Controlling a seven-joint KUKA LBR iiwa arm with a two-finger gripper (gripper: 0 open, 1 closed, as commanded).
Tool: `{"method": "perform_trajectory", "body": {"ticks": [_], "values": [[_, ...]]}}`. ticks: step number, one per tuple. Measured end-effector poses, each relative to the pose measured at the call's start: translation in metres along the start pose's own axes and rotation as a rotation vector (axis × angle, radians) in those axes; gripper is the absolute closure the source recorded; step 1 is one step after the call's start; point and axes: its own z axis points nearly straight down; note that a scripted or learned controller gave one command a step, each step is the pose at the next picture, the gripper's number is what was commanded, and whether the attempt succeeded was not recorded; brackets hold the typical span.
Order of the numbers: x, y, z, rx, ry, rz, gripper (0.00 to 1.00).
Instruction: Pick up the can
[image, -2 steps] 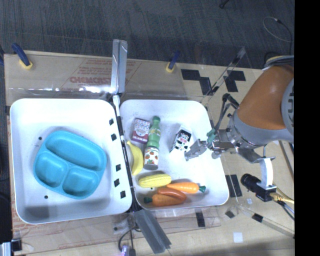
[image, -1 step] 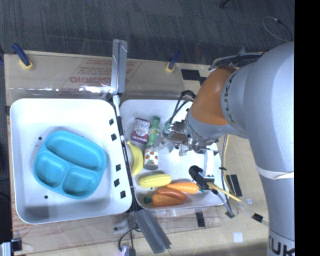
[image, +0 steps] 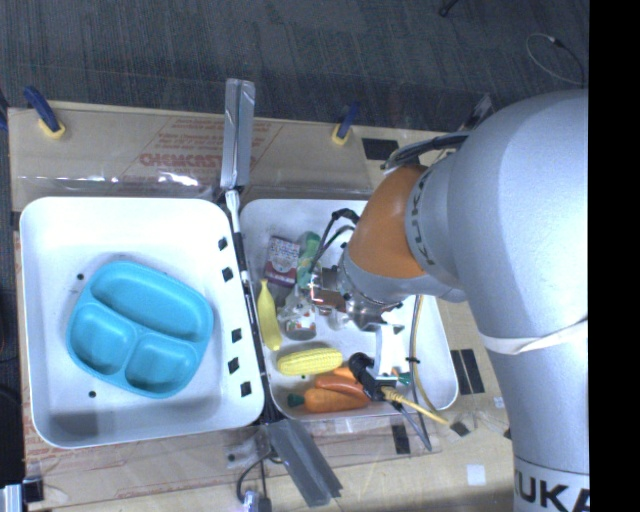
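The can (image: 283, 255), small with a dark red and grey label, lies in the right bin (image: 436, 372) near its back left corner. My gripper (image: 312, 298) hangs low over that bin's middle, just in front of and right of the can, under the orange wrist band. A silvery part (image: 297, 322) shows below it; I cannot tell whether it belongs to the gripper. Nothing is visibly held.
Around the gripper lie a green item (image: 309, 244) beside the can, a yellow piece (image: 266, 312) by the left wall, a corn cob (image: 308, 359) and a carrot (image: 334, 398) at the front. The left bin (image: 40, 300) holds a blue divided plate (image: 140, 327).
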Motion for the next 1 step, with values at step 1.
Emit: {"method": "perform_trajectory", "body": {"ticks": [1], "values": [[0.0007, -0.0006, -0.0091, 0.003, -0.001, -0.005, 1.00]]}}
